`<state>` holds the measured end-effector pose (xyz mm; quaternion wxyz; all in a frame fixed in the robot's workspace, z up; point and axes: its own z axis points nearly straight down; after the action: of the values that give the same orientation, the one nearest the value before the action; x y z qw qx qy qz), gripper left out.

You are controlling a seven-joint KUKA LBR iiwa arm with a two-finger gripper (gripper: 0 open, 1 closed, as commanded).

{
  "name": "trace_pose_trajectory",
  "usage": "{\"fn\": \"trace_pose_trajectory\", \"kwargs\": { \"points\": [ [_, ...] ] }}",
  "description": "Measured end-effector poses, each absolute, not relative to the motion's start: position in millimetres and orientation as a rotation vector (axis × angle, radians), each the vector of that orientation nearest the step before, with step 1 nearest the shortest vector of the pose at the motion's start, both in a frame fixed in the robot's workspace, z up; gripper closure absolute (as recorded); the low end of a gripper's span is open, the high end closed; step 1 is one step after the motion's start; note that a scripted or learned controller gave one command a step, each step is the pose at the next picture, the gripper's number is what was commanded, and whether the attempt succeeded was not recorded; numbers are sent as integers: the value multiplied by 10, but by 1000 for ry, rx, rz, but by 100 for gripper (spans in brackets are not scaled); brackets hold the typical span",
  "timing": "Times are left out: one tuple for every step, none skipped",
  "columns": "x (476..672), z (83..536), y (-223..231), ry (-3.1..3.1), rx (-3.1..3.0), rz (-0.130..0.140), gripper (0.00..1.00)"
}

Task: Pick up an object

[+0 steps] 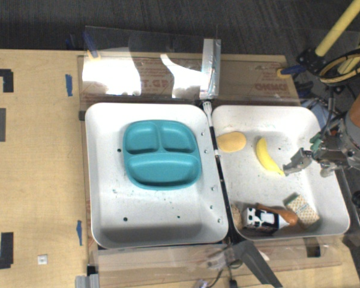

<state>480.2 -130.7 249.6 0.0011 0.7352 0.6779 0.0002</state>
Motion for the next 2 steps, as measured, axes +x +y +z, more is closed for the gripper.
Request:
{"fn": "trace_pose_trajectory", "kwargs": {
  "points": [
    [4959,1263,-915,1790,2588,-6,0],
    [5471,869,-1606,2202,2234,4,0]
  ]
}}
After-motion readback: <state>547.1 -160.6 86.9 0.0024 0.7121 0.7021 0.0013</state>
